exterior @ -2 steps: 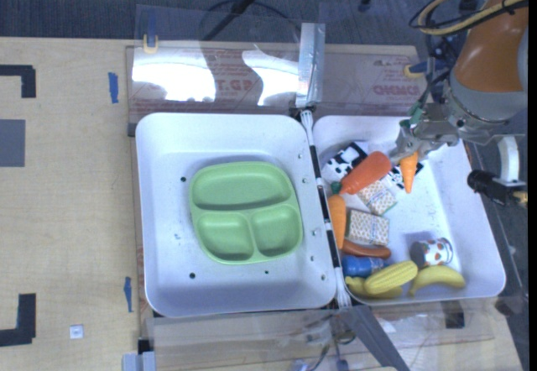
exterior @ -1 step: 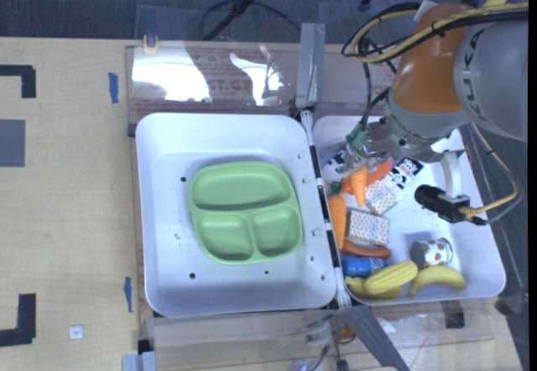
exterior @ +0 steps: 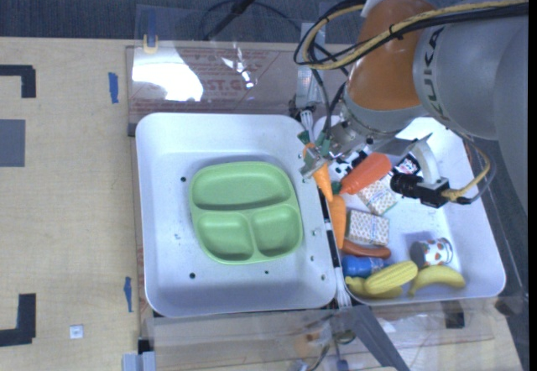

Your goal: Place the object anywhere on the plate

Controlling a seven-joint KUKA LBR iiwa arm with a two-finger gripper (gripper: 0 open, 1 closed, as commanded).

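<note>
A light wooden bench (exterior: 67, 218) is seen, marked with black tape angles (exterior: 21, 80) near its left edge and short blue tape strips (exterior: 112, 87). Two shallow white bins are set on it side by side, edges touching. The left bin (exterior: 159, 260) is placed near the bench centre; the right bin (exterior: 482, 252) lies against it. A clear plastic sheet (exterior: 210, 71) is laid flat just behind the left bin.

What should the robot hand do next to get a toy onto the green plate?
Probably lower the gripper a little onto the orange carrot below it. The gripper sits over the right bin, among the toys, while the green plate in the left bin has nothing on it.
</note>
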